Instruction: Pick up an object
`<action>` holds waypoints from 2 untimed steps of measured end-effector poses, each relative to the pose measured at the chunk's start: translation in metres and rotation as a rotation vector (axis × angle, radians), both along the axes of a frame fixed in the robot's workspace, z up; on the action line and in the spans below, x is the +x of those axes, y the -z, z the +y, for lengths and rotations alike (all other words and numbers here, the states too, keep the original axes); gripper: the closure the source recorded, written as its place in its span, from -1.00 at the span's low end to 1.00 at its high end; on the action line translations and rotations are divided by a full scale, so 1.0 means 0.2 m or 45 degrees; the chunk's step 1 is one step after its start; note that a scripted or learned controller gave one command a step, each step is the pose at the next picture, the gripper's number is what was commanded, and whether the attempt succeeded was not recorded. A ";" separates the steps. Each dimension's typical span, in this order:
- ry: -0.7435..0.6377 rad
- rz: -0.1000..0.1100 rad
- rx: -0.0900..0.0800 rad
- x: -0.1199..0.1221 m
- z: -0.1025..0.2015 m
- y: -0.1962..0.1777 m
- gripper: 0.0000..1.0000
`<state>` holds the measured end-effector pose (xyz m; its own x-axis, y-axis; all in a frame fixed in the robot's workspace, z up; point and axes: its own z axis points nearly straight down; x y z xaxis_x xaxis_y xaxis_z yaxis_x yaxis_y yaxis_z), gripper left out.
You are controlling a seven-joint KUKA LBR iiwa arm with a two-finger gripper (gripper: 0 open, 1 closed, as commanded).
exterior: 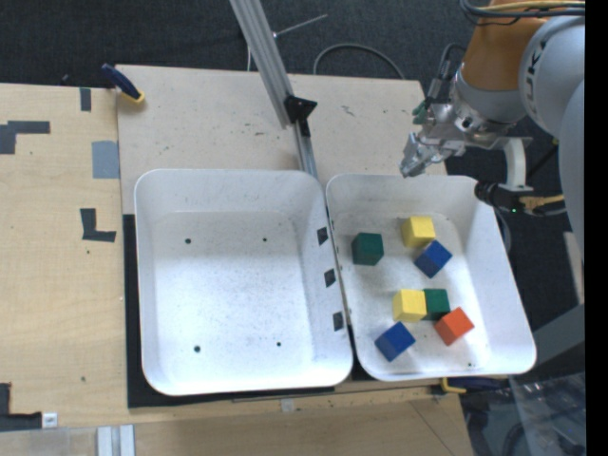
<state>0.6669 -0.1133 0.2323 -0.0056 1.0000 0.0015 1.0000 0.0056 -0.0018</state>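
The right bin (494, 245) holds several small cubes: a dark green one (368, 248), a yellow one (417, 231), a blue one (432, 257), a second yellow one (410, 304) touching a green one (436, 301), an orange one (455, 326) and another blue one (394, 340). My gripper (415, 162) hangs over the bin's far rim, above and behind the cubes, touching none of them. Nothing shows between its fingers.
The left bin (152, 255) stands beside the right one, their rims meeting in the middle. A slanted metal rail (271, 55) runs down to the bins' shared far corner. A blue and yellow clamp (123, 84) lies at the bench's far left.
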 end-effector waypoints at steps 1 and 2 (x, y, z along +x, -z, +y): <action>0.001 0.002 0.000 -0.08 0.23 0.04 1.00; 0.000 0.002 0.000 -0.17 0.49 0.07 1.00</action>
<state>0.6325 -0.0159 0.2180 -0.0057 1.0000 0.0016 1.0000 0.0057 -0.0037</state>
